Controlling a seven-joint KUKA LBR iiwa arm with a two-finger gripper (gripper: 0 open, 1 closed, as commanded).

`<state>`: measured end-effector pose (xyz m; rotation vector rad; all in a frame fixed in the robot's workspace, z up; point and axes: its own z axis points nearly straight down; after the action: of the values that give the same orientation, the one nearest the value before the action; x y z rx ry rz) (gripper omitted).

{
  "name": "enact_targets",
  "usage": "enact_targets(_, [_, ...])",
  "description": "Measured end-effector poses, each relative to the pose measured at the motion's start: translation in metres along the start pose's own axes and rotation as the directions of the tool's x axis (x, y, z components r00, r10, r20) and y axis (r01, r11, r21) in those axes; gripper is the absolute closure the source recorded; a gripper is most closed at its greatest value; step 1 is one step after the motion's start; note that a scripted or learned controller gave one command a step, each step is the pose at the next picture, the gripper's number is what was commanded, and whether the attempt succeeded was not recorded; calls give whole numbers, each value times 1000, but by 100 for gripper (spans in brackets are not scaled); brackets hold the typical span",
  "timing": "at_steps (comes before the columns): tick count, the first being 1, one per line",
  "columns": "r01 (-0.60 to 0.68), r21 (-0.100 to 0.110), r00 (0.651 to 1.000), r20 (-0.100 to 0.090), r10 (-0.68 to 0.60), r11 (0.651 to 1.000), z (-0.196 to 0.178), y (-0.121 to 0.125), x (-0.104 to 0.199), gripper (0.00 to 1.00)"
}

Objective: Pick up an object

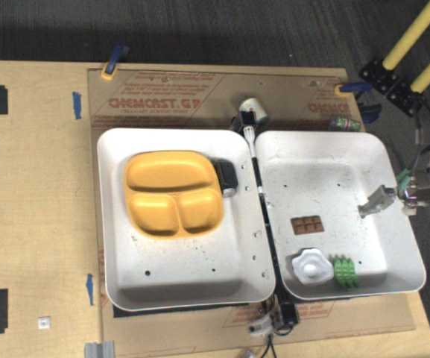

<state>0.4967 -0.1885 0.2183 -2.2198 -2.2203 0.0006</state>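
- My gripper (pixel 371 203) hangs at the right bin's (pixel 393 162) right edge; finger state indiscernible.
- Brown block (pixel 308 224) lies mid-bin, apart, toward the left bin (pixel 118 222).
- White cap (pixel 311 265) and green brick (pixel 344 271) sit at the near edge.

Robotics lab: plywood bench (pixel 36 200) with tape marks, clamped cardboard sheet (pixel 200 95), paired white bins (pixel 118 222), dark carpet.

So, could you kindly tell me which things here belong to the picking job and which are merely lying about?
For the job:
- gripper
- brown block
- white cap
- green brick
- yellow tray
- dark block

Lying about:
- blue clamps
- blue tape marks
- yellow poles
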Motion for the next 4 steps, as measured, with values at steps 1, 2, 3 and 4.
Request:
enact_targets(1, [32, -1, 999, 0, -32, 999, 104, -17, 53, 0])
enact_targets(2, [-205, -4, 979, 1, 205, 979, 91, -17, 82, 0])
enact_targets(3, [-172, -3, 985, 2, 172, 985, 130, 5, 35, 0])
enact_targets(4, [71, -5, 997, 3, -71, 997, 133, 60, 25, 0])
